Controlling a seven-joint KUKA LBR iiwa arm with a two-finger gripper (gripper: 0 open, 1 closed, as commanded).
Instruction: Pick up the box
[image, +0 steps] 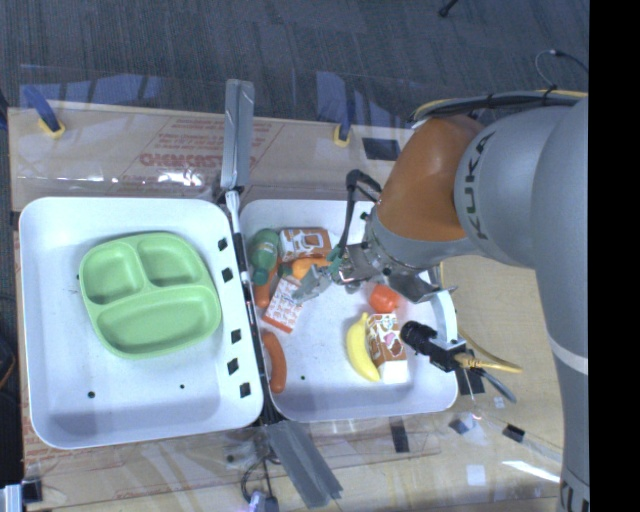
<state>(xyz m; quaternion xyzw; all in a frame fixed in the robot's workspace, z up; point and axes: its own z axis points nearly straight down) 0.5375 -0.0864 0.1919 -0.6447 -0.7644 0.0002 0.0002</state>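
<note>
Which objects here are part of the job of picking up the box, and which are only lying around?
For the job:
- box in the right bin
- end effector

Lying about:
- banana
- sausage
- green bottle
- green divided plate in the left bin

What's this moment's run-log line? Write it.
arm over right bin | gripper beside red-white box | box lying in bin | green tray in left bin

Two white bins (40, 300), one green plate (150, 293), one banana (360, 350), one sausage (275, 362), three small boxes (283, 303).
</note>
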